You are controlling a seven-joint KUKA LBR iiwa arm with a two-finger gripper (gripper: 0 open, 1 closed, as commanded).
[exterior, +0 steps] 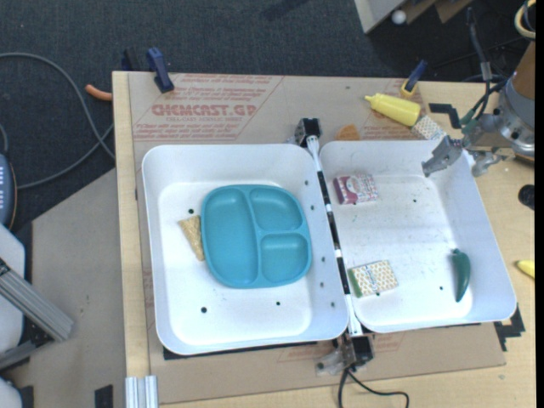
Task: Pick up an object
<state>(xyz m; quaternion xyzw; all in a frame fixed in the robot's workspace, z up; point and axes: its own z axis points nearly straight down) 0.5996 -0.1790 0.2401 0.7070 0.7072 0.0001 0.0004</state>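
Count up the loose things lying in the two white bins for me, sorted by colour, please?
Teal: 1, the divided plate in the left bin.
Tan: 1, the cracker-like piece tucked at the plate's left edge.
Pink and white: 1, the small packet in the right bin.
Green patterned: 1, the small packet.
Dark green: 1, the pepper-shaped thing.
Total: 5

In the right bin [489, 228] lie a pink packet [355, 189] near its far left, a patterned green packet [373, 279] at its near left, and a dark green pepper [460, 274] by its right wall.
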